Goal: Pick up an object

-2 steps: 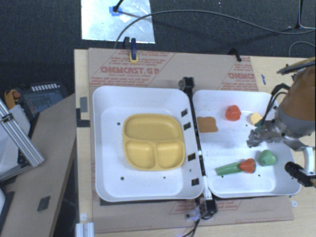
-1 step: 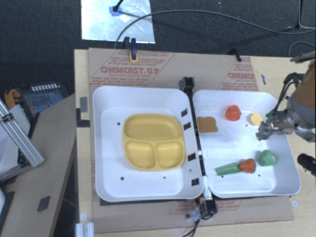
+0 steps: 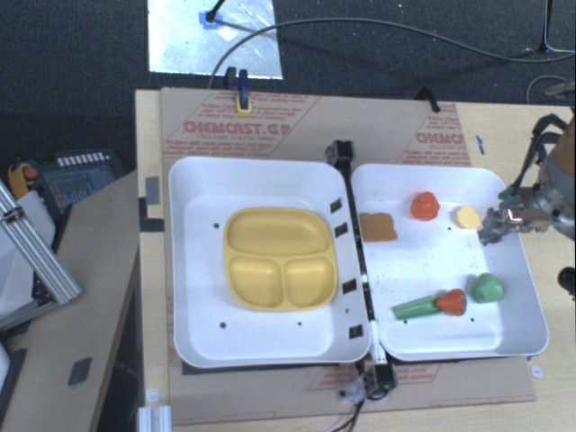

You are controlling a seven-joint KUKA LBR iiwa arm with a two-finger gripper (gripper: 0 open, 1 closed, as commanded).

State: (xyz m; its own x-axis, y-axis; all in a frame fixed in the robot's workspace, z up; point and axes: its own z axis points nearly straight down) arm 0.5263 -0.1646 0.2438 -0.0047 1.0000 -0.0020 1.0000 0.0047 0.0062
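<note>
In the right shallow white plastic bin (image 3: 517, 327) lie the candidates for picking, loosely scattered and well apart, which leaves room to come down on any one of them. A small pale-yellow rounded piece (image 3: 467, 217) lies nearest the claw (image 3: 495, 228), just beside it at the bin's right rim; I judge it the likeliest target. A glossy red-orange rounded toy (image 3: 425, 206) sits to its left, a flat brown bread-like slab (image 3: 378, 228) near the divider, a smooth green knob-shaped toy (image 3: 488, 288) lower right, and a green tapered piece with a red end (image 3: 430, 305) lying flat beside it. Whether the claw is clenched or released I cannot tell; nothing visibly sits in it. The left white bin (image 3: 193, 268) holds a matte yellow three-compartment plastic tray (image 3: 275, 257). Both bins rest on printed cardboard (image 3: 270, 124) covering the tabletop (image 3: 148, 142).
</note>
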